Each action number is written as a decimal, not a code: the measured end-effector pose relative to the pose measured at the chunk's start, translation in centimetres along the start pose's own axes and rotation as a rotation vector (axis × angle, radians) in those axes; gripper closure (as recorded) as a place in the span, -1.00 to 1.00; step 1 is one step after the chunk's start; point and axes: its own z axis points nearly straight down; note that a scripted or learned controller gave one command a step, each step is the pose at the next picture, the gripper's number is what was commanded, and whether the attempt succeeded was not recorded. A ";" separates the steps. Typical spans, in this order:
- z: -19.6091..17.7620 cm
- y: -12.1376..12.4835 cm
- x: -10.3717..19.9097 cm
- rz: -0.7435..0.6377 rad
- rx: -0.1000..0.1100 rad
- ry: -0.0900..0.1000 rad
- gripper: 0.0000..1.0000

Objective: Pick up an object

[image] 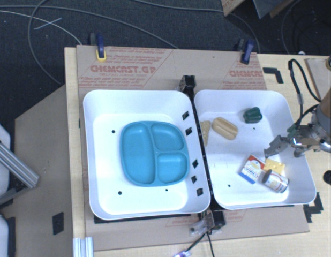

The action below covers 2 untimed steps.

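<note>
Gripper at the right bin's edge, nothing held.

In the camera view, the gripper (286, 143) is seen with jaws spread and empty, just above the small box (251, 170) and can (276, 182) in the right bin (230, 194) (these lie crowded together); a neighbour could be knocked, or the bin wall struck.

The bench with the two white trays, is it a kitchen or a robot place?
Probably a robot test lab, not a kitchen. Two white bins sit clamped to a board, loose cables trail on the floor, and a robot pincer reaches over toy food.
</note>
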 end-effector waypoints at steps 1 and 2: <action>4.5 -0.3 -0.6 0.000 -0.001 0.000 -1.00; 9.8 0.7 -1.0 -0.003 -0.013 -0.001 -1.00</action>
